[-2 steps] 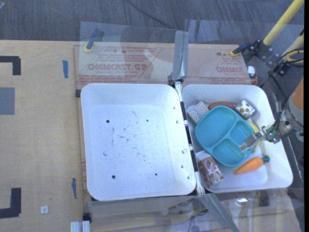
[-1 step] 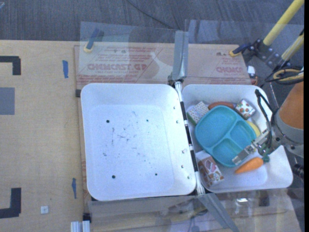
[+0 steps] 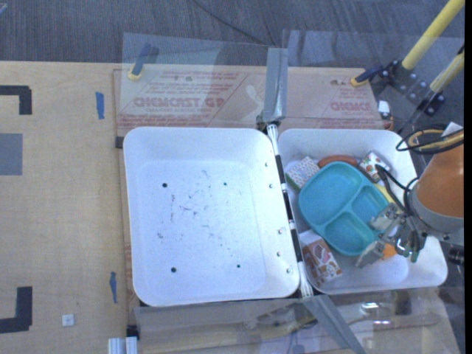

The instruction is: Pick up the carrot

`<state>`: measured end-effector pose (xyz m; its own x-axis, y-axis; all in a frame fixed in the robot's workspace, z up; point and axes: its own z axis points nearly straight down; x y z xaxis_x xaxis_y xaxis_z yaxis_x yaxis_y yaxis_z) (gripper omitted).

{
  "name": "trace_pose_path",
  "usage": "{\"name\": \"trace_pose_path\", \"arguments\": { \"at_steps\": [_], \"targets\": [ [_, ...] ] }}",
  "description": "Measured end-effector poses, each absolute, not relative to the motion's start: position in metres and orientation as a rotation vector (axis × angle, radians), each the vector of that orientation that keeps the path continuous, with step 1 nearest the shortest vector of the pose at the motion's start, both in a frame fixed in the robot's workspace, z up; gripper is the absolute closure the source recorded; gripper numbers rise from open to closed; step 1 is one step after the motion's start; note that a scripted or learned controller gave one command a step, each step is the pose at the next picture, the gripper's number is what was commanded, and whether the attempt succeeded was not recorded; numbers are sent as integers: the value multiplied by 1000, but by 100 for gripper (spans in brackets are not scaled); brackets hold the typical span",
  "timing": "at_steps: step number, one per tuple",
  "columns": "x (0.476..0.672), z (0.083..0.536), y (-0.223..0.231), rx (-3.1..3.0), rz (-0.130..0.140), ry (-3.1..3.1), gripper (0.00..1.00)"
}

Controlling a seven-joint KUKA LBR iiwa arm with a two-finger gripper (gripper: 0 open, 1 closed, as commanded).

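Observation:
The carrot [image 3: 383,252] shows as a small orange piece low in the right bin [image 3: 428,275], just off the front right corner of the teal divided plate [image 3: 341,206]. My gripper [image 3: 388,251] reaches down over it from the right, below the arm's orange band [image 3: 445,184]. The orange piece sits between the two fingers, which are closed on it. The gripper body hides most of the carrot.
The right bin also holds a small printed carton [image 3: 321,258] at the front left, a pale packet [image 3: 301,172], an orange-brown item [image 3: 335,160] behind the plate and a small package [image 3: 371,165]. The left bin [image 3: 140,153] adjoins it. Yellow-handled tools [image 3: 435,24] stand at the back right.

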<state>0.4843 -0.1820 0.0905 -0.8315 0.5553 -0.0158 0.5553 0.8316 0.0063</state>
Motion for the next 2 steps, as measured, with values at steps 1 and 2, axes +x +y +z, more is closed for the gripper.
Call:
{"name": "trace_pose_path", "arguments": {
  "at_steps": [1,2],
  "targets": [
    [488,104,-181,899,7,2978,100],
    [480,181,-142,923,1,3001,100]
  ]
}}
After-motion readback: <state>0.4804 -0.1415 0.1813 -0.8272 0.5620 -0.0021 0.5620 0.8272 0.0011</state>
